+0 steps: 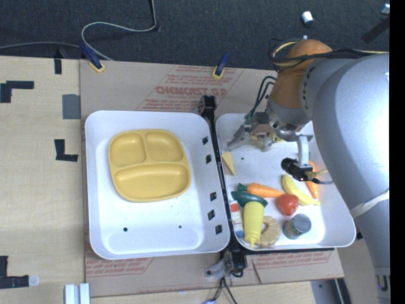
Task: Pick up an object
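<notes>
A yellow divided plate (149, 164) lies in the left bin (101, 233). At centre right, the gripper (255, 135) hangs over the upper part of the right bin (338, 230), its fingers spread and holding nothing. Toy food crowds that bin's lower half: a cheese wedge (227, 163), carrot (264, 190), mustard bottle (252, 218), tomato (287, 204) and banana (297, 190). The grey arm (354, 132) fills the right of the frame, hiding the bin's far edge.
</notes>
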`<control>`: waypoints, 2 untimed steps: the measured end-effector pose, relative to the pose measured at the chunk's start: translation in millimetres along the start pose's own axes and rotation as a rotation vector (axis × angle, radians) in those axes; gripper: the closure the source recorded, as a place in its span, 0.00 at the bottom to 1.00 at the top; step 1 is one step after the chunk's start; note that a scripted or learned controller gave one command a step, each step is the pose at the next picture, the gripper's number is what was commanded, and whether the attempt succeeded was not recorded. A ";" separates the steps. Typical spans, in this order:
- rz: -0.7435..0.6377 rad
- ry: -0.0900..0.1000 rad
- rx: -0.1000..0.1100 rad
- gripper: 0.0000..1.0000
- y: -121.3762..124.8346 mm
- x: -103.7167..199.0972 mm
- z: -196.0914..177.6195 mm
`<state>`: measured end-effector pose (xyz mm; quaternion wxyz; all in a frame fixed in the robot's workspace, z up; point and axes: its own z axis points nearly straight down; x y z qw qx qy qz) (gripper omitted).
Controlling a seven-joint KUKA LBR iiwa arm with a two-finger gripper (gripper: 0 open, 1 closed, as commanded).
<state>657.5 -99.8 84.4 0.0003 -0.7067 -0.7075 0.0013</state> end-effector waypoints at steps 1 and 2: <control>-0.001 -0.003 0.002 1.00 -0.2 -0.1 -9.6; -0.001 0.000 -0.004 1.00 11.1 47.0 -164.3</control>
